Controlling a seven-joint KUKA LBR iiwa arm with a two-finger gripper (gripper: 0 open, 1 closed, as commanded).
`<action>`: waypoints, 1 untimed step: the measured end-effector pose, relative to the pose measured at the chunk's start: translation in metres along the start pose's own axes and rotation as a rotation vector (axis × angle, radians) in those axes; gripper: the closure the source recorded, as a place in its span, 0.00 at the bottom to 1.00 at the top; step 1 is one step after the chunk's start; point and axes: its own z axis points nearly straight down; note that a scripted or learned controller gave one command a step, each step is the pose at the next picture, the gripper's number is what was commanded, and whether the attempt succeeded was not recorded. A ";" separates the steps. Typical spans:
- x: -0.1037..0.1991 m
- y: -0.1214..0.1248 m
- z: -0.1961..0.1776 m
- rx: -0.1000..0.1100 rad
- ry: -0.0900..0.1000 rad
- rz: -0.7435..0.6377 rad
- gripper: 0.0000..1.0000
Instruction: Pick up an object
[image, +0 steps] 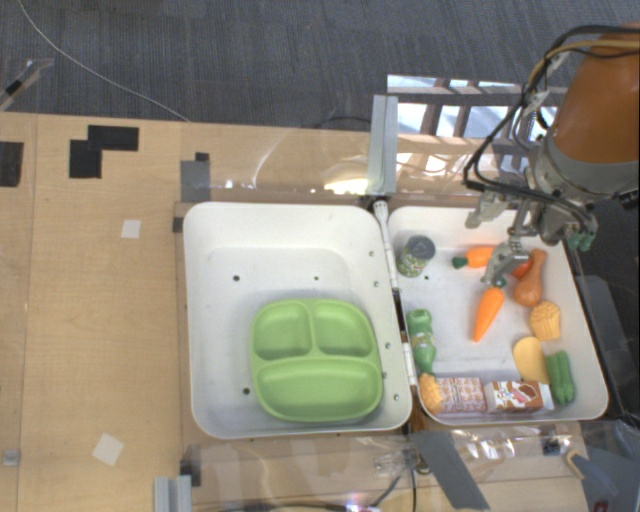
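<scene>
My gripper (507, 262) hangs low over the back of the right bin (445, 300), below the arm's orange band. It is right above the leafy end of a long orange carrot (486, 314) and next to a small carrot (478, 257). A brown drumstick (530, 281) lies just right of it. Nothing is seen held. Also in this bin are a tin can (415, 254), a yellow corn piece (545, 320), a yellow lemon (529, 357), a green pickle (561, 377), a flat snack box (487, 395) and green vegetables (421, 338).
The left bin (220, 260) holds a green divided plate (315, 358) at its front. A metal frame (385, 140) rises behind the divider between the bins. Cables loop around the arm's wrist at the upper right.
</scene>
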 end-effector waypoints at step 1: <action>0.034 -0.064 0.131 -0.001 0.013 0.032 0.00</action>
